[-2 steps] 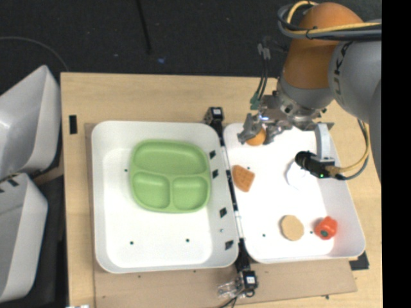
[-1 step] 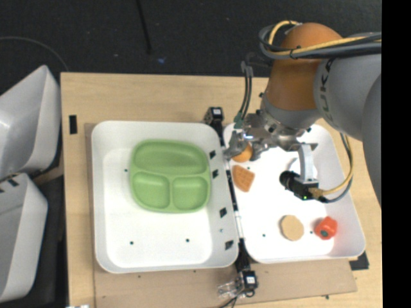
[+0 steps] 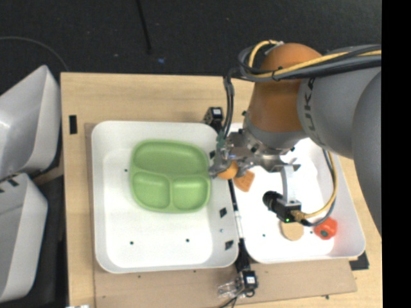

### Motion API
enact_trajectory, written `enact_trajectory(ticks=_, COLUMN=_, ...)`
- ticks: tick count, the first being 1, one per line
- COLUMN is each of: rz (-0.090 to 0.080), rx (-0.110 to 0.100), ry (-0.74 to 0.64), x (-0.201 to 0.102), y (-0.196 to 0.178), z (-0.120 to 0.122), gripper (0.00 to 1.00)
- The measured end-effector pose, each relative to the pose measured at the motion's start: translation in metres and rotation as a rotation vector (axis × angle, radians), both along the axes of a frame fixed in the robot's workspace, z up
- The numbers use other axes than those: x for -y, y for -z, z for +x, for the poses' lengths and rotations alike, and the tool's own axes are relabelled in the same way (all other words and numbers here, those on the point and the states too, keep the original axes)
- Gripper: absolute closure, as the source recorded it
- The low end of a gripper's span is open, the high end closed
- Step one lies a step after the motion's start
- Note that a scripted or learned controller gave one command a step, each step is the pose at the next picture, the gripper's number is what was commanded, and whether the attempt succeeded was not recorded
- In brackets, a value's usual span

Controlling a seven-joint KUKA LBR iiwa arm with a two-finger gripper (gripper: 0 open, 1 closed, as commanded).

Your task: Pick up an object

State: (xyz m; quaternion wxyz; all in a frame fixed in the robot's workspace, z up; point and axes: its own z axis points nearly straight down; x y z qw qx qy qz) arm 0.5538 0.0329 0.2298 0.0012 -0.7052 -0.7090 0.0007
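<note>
Orange plastic, a small rounded piece [image 3: 243,182], lay just below the hand [image 3: 232,161] at the inner edge of the right bin [image 3: 347,236], close against the divide between the two bins. The hand sat low over that divide, under the arm's orange wrist band [image 3: 276,101], and whether it was spread, pressed together or pinching anything could not be told, since the wrist and its cabling hid the working end. A second small orange bit [image 3: 225,171] showed directly at the hand, touching or nearly so; whether it belonged to the piece below or to the hand itself could not be determined. The orange piece was judged light, stiff and smooth, likely to slip or roll if pressed on one side only, and best taken across its narrower width from above. To the left of the hand, a green divided plate [image 3: 170,175] lay in the left bin [image 3: 109,236], its near rim just beside the hand; it was judged rigid, light and too broad to take except by the rim. Further from the hand, toward the right bin's lower side, lay a tan disc [image 3: 293,231] and a red piece [image 3: 326,229], well apart from the orange piece. The bin walls at the divide were assessed as the main obstruction to a clean closure.
</note>
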Motion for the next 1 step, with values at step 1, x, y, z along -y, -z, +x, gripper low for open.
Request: enact_trajectory(ticks=1, rz=0.001, rx=0.001, ry=-0.002, x=-0.0510, y=-0.0110, z=-0.0340, gripper=1.00)
